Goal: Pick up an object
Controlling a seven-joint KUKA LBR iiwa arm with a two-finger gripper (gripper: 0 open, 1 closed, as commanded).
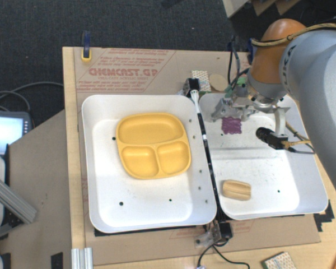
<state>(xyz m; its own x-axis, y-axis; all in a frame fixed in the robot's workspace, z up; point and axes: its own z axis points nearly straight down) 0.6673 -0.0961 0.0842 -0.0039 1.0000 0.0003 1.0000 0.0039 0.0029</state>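
Camera view: arm reaches from right, claw above purple object.

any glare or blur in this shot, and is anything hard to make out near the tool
Camera view: even, soft lighting, the white bins bright but not blown out; the yellow plate and tan block look sharp; the near arm is large and slightly soft; the tool above the purple object is cluttered and shadowed, its state unreadable.

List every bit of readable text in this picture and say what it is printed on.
"CHEMCAST GP": large red print on the brown board under the bins, far edge.
Smaller red lines above and below it: too small to read.
Card at the near right corner: patterned, nothing legible.
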